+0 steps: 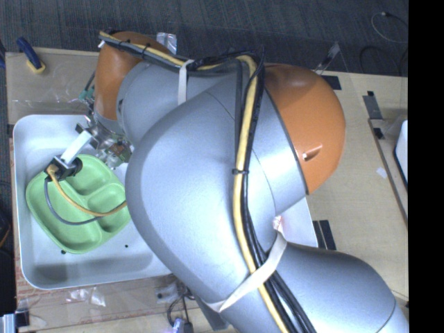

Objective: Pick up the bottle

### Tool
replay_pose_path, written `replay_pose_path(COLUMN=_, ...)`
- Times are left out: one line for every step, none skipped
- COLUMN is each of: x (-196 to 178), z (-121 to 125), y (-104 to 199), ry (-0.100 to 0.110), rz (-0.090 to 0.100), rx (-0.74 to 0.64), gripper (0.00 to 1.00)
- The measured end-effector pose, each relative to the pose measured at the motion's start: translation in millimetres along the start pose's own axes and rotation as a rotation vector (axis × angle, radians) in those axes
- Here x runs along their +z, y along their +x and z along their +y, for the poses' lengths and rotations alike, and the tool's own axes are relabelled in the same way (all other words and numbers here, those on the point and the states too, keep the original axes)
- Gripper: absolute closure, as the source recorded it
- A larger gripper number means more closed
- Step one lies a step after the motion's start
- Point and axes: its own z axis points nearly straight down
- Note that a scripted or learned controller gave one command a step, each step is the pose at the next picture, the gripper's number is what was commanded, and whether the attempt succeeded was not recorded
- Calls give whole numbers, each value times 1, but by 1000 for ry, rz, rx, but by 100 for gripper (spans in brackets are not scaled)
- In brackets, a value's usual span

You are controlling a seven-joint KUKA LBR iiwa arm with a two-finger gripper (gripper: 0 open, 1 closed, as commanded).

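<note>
One gripper (106, 146) low at upper left of frame, over white bin (31, 259) near green dish (83, 217), placed for picking. Open or closed: cannot tell.

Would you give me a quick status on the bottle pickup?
Gripper at left bin, beside green tray. Bottle hidden, likely under arm.

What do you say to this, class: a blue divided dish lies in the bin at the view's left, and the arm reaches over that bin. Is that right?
Not quite. The divided dish is green, not blue, as the camera view shows. The rest holds: it lies in the bin at the view's left, and the arm reaches over that bin.
</note>
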Motion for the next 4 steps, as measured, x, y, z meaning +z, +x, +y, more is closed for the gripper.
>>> replay_pose_path(x=-4, z=-27, y=39, ry=-1, rz=11, rx=23, gripper=0)
replay_pose_path(x=1, z=56, y=-39, ry=14, rz=-2, rx=14, gripper=0)
replay_pose_path(x=-8, z=52, y=-38, ry=20, rz=-7, rx=2, gripper=100)
replay_pose_path(x=-9, z=50, y=-35, ry=20, rz=-1, rx=-2, gripper=0)
